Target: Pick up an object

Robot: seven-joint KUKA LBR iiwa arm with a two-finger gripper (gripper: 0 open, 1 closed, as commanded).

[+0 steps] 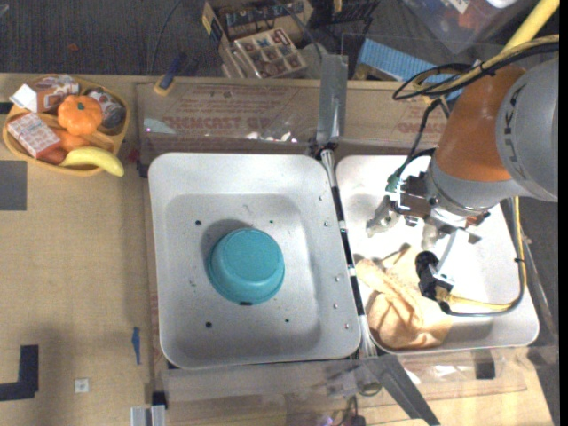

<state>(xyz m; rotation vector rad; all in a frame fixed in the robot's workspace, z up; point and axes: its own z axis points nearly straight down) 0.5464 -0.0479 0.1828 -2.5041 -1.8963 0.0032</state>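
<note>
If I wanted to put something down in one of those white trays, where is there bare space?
The left bin has bare floor all round the teal bowl, most of it toward the far wall and the corners. The right bin is crowded: the arm hangs over its middle and a tan cloth fills its near left corner, leaving a bare patch by the near right rim.

You have open floor all round the teal bowl [247,265] in the left bin [177,193]; a tan cloth [404,313] crowds the right bin's [501,327] lower part.
</note>
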